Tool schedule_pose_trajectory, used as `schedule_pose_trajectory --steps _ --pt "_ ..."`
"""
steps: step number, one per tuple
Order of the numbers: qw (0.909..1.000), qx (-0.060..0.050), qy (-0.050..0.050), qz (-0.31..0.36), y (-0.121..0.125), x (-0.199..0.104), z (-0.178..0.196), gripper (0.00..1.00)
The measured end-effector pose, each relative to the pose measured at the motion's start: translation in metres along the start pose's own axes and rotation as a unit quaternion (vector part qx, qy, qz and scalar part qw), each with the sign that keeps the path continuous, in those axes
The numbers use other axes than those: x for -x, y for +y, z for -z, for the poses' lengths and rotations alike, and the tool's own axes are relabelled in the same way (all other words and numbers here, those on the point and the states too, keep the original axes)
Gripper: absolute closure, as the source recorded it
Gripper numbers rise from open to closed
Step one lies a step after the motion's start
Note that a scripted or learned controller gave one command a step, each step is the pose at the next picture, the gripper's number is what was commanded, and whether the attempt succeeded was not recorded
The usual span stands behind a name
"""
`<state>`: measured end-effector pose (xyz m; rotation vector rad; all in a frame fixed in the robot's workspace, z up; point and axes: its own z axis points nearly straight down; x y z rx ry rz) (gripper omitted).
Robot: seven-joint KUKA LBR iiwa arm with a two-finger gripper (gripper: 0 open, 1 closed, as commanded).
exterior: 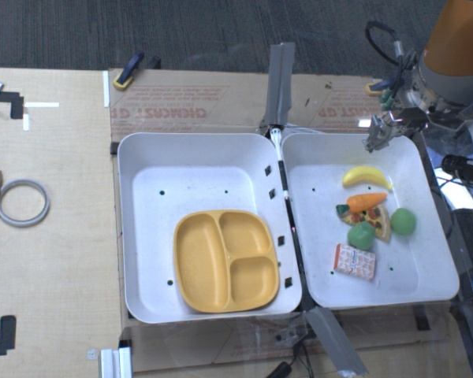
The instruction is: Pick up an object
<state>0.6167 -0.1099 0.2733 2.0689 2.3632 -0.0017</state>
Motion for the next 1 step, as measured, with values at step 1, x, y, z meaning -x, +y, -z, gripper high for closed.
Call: schedule_pose_trajectory --steps 1 --pt "0.9905 0.0 -0.001 0.138 0.0409 -0.0399 0.1105 1.0"
